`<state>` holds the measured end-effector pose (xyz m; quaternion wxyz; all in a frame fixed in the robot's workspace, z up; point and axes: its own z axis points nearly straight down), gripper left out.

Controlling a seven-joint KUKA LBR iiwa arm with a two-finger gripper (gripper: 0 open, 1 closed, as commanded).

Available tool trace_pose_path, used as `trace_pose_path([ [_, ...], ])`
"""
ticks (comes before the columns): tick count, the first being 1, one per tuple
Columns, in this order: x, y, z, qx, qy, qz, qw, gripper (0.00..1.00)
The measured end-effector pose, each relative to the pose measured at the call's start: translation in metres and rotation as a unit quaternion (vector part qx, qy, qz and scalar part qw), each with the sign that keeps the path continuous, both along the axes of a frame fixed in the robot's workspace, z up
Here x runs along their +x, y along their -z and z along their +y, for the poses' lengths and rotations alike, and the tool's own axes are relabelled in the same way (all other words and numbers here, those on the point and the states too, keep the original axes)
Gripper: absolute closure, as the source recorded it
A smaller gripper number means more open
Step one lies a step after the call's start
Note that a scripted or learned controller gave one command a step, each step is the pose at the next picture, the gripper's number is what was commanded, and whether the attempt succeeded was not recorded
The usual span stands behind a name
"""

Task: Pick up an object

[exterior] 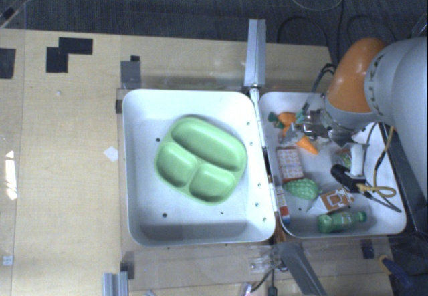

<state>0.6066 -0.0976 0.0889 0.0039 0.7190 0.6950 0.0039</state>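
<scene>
The gripper [309,129] hangs low in the right bin [394,224], near its upper left corner; whether the claw is spread or pinched cannot be told, so the pick looks not yet done. An orange carrot-like piece [307,145] lies just beside it, below; another small orange item [286,117] sits close to its left. Further out lie a checkered packet [289,164], a green knobbly toy [302,189] and a green bottle [342,220]; the left bin [134,154] holds a green divided tray [202,159].
</scene>
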Motion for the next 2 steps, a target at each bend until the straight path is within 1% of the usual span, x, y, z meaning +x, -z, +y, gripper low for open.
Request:
trace_pose_path([
  [1, 0.001, -0.011, 0.002, 0.0019, -0.001, -0.001, 1.0, 1.0],
  [2, -0.041, -0.148, 0.05, 0.0002, 0.009, 0.002, 1.0, 1.0],
])
